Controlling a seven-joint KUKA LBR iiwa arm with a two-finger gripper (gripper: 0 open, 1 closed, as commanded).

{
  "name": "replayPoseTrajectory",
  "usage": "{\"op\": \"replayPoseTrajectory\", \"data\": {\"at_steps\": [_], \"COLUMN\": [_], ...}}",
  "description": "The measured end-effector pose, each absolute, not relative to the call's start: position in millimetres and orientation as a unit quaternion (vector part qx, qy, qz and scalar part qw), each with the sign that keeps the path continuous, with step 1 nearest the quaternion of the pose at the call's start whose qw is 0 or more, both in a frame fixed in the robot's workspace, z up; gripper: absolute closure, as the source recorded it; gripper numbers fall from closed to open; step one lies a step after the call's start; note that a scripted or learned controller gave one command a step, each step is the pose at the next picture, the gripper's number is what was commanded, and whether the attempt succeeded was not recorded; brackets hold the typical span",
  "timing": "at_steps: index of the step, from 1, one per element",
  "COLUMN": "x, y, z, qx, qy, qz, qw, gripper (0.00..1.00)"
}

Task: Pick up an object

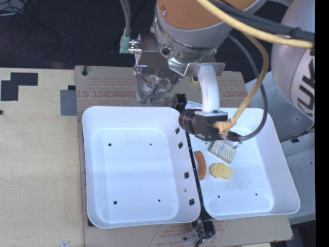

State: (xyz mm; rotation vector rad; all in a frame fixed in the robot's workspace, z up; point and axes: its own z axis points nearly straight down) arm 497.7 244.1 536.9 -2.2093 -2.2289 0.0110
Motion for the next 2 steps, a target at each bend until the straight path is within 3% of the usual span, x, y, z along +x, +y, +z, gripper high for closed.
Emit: {"op": "replayPoseTrajectory", "data": {"at_steps": [2], "x": [497.8], "y": [244.4], "z": [536.9], "qx": [-0.703], "qy": [-0.711], "qz": [0.0036], "qw": [0.002], "gripper": [1.00]}}
